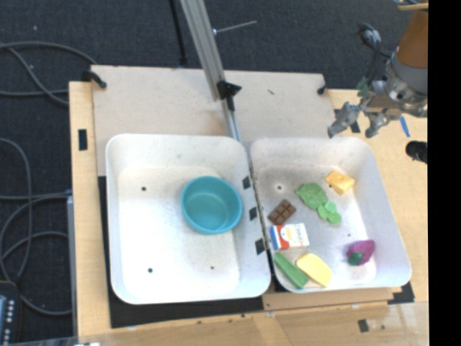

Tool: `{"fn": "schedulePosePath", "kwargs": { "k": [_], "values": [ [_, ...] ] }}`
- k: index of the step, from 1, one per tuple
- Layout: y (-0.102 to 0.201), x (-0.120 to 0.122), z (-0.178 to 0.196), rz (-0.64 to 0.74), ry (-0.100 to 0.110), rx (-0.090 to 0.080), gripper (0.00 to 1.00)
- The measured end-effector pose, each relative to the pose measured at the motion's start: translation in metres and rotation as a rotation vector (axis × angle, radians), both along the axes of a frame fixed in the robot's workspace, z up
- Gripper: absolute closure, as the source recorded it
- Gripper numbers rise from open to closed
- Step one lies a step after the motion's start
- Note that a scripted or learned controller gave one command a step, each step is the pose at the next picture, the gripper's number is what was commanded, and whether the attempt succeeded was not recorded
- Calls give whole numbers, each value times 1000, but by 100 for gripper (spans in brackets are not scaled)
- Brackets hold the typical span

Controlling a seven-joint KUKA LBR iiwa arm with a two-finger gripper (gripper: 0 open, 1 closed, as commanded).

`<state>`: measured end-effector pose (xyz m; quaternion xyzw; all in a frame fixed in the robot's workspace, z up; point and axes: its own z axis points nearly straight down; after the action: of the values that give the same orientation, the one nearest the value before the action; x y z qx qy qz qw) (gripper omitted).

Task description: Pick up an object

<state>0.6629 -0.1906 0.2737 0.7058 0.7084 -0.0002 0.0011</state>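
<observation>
— Where were the jaws (358, 121) at that point?

— Up above the far right corner of the right bin (382, 182), over its rim rather than down inside it. They stood apart, the two fingers spread with nothing between them.

— And what was there to pick?

— Everything small lay in that right bin. Nearest the jaws was the yellow block (340, 182), just below them in the picture, toward the near side. Beside it, a little left, sat the green leafy piece (318, 199), then a brown chocolate bar (282, 211), a red and white carton (289, 236), a yellow wedge (315, 269) touching a green strip (289, 269), and a purple piece (360, 251) at the near right wall.

— The left bin?

— It held a blue bowl (211, 205), well apart from the arm.

— So what did the move turn on?

— I'd judge the yellow block the likeliest target: it lay forward of and below the jaws, its long side running slantwise across the bin, so the wrist would probably need to descend and close across the short side.
</observation>
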Motion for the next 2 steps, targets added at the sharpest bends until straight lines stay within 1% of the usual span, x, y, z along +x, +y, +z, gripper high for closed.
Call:
{"fn": "schedulePosePath", "kwargs": {
  "k": [1,2],
  "values": [
    [-1,0,0,0,1,-2,0],
    [-6,-5,-62,-4,7,-1,0]
  ]
}}
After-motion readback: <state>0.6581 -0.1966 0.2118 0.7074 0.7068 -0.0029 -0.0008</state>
